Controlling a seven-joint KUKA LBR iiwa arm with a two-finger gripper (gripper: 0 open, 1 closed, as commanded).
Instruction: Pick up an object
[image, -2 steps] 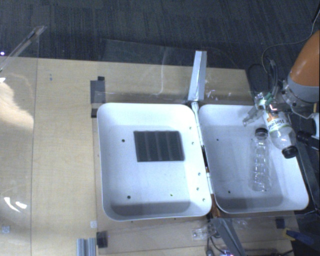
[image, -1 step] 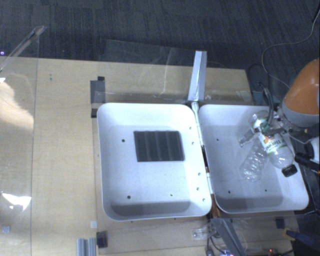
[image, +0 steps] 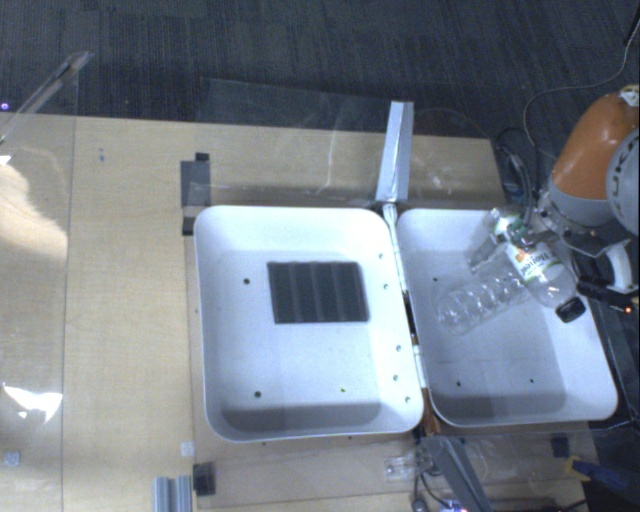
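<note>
On a pale wooden bench, two shallow white bins, set side by side with walls almost touching.

In the left bin, one dark ribbed rectangular pad. Lies flat near the middle of the floor, a little toward the back wall, long sides parallel to that wall, well apart from every rim.

In the right bin, the thing to be picked: a clear plastic bottle. Lies on its side in the back half, slanted, ridged body pointing toward the bin's front-left and the end with a pale label toward the right wall. Well apart from the front wall and from the wall shared with the left bin.

Reaching in over the right bin's back right corner, the grey arm with its orange band. At its tip, the gripper, low over the back of the bin and just beside or against the labelled end of the bottle; contact not readable through the clear plastic. How far the gripper stands apart: cannot tell. No sign of the bottle raised off the bin floor.

Behind the gap between the bins, a narrow grey metal bar running toward the bench's back edge. By the left bin's back left corner, a small dark bracket. Beyond the back edge, dark carpet.
</note>
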